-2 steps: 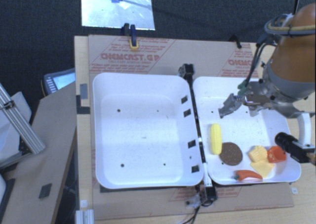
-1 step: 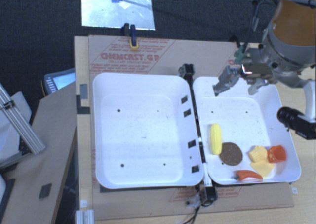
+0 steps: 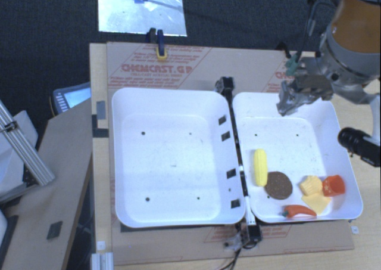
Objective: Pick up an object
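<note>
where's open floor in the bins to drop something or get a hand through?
Left bin: bare floor wall to wall. Right bin: bare middle between the claw at its far edge and the toys. Crowded near end: corn cob, brown disc, yellow blocks, red piece, chili pepper.

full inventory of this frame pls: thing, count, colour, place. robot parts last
white bins: 2, white, side by side on the bench
corn cob: 1, yellow, right bin, near the divider
round disc, maybe a toy patty: 1, brown, right bin, beside the corn cob's lower end
yellow pieces: 2, pale yellow, right bin, near-right corner
red-orange piece: 1, right bin, touching the yellow pieces
chilli-like piece: 1, red-orange, right bin, against the near wall
clamp: 1, dark with yellow tip, far edge of the bench
shiny sheet: 1, silvery, on the floor beyond the bench
arm: 1, grey with orange band, entering from the right
gripper: 1, grey, above the right bin's far edge
</note>
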You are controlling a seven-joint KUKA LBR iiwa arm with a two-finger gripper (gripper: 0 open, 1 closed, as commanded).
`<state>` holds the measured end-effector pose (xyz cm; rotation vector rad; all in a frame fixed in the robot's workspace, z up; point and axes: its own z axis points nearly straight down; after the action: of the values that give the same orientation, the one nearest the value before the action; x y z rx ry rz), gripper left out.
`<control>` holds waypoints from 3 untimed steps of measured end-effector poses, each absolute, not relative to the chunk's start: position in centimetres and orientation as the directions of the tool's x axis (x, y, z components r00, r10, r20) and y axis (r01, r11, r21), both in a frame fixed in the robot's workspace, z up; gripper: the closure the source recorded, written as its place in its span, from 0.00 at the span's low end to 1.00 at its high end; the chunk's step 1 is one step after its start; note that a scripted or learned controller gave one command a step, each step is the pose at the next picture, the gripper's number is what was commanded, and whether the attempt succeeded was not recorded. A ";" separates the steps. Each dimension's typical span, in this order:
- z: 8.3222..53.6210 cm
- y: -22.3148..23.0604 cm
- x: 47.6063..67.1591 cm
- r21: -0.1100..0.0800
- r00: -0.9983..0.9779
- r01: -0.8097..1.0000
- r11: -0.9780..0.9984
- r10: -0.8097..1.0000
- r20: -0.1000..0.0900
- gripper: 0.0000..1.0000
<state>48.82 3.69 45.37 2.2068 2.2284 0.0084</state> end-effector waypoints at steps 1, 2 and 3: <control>40.1 11.0 48.6 -0.002 -0.011 1.000 0.011 1.000 0.001 1.00; 39.1 10.5 48.7 0.002 -0.001 1.000 0.001 1.000 0.001 1.00; 40.3 10.6 48.8 0.005 -0.007 1.000 0.007 1.000 0.001 1.00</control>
<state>48.77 10.55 40.33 2.2113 2.2272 0.0072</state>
